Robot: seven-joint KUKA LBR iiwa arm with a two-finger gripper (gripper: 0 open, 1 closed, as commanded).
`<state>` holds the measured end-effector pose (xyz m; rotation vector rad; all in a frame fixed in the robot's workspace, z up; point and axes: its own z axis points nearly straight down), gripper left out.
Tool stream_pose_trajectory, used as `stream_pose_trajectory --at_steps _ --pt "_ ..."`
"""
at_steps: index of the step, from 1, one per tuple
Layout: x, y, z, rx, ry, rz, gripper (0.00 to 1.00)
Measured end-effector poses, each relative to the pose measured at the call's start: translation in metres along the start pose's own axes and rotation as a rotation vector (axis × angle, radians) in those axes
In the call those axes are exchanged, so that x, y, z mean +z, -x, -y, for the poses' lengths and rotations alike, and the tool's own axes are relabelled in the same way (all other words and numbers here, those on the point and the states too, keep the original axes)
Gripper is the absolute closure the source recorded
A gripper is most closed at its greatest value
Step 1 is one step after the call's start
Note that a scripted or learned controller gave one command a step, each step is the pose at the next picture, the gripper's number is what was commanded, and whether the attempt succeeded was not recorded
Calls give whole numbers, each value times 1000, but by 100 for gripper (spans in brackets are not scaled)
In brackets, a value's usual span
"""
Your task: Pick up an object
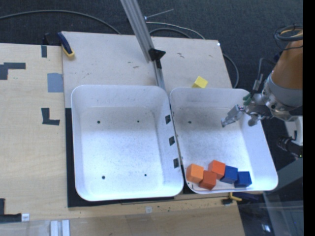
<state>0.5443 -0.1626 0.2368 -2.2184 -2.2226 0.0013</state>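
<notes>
Orange and blue blocks [216,174] lie well apart from the end effector [230,118].

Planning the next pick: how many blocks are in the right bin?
5, clustered at its near edge: three orange blocks, two blue blocks. More may be hidden beneath.

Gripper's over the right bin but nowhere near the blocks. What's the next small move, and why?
Probably shift the gripper toward the bin's near end: the orange blocks and blue blocks cluster there, while it hangs over bare floor of the right bin.
</notes>
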Motion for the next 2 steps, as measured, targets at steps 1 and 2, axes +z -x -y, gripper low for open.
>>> stream_pose_trajectory --at_steps 1,2 --pt "-149 41 -20 0 10 5 0" --pt "-154 40 -19 -1 2 3 100"
